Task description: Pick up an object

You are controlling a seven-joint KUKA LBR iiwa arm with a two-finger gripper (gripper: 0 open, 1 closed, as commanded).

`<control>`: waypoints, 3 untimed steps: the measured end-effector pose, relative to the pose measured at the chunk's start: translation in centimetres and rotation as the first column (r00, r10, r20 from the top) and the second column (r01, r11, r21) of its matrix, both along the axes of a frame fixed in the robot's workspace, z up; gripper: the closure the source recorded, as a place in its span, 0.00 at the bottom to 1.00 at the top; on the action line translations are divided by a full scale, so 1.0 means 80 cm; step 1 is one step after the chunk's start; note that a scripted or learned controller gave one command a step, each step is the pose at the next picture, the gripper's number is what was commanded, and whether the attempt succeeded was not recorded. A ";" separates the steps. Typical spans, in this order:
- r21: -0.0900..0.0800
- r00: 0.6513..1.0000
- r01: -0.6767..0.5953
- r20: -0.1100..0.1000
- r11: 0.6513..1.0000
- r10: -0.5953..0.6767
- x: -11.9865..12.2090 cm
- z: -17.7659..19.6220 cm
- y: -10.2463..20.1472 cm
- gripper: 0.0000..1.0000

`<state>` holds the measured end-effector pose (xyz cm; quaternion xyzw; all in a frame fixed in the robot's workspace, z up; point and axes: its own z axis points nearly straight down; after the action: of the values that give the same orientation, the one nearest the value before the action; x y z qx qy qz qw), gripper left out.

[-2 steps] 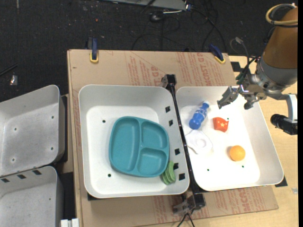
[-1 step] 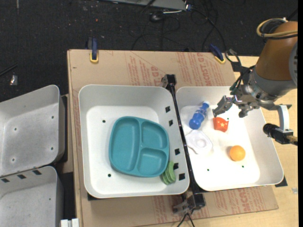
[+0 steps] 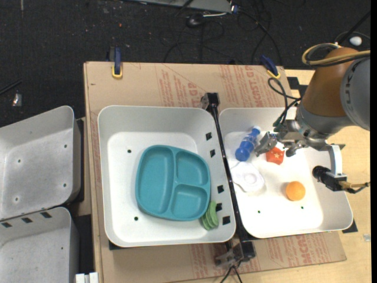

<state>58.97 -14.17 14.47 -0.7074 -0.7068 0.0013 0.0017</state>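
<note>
Two fingers of the gripper (image 3: 275,148) sit open around the red block (image 3: 275,155), ready to squeeze it, left of the orange ball (image 3: 295,191).

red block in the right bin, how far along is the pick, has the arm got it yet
Done: the arm has reached into the right bin, and the gripper sits low right at the red block. In hand: closing in on that block; a grasp cannot be confirmed from this view. Left: grip and lift it. The blue bottle, orange ball and clear white piece lie untouched.
</note>
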 end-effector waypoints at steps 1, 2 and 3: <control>-0.008 1.000 0.001 0.012 1.000 -0.001 0.003 -0.060 -0.004 0.00; -0.010 1.000 0.003 0.023 1.000 -0.002 0.007 -0.040 -0.004 1.00; -0.002 1.000 -0.002 0.010 1.000 0.002 0.019 0.023 -0.012 1.00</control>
<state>60.45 -15.16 16.31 -0.7068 -0.7074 -0.0014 -0.0027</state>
